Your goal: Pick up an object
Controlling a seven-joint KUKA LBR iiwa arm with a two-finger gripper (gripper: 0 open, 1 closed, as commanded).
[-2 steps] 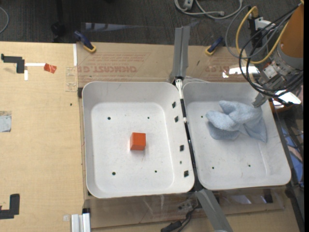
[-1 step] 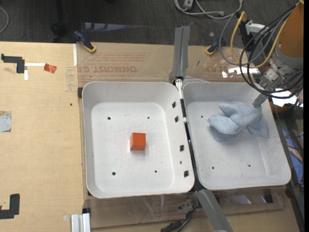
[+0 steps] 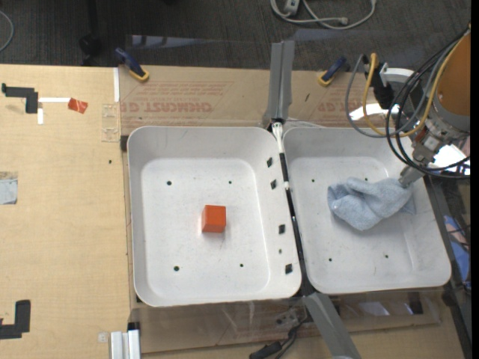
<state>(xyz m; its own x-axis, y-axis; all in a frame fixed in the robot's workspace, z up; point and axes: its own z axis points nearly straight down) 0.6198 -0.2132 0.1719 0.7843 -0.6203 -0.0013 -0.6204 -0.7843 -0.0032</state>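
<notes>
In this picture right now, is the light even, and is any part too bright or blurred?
Camera view: light is mostly even and soft; the orange block in the left bin casts only a faint shadow; a bright glare patch sits beside the gripper near the right bin; the grey cloth is sharp enough to show folds.

Two shallow white bins sit side by side on the tabletop: the left bin and the right bin. The left one holds one orange block. The right one holds one crumpled grey cloth. Two blue-and-yellow clamps grip the far edge, one at left, one at right.
</notes>
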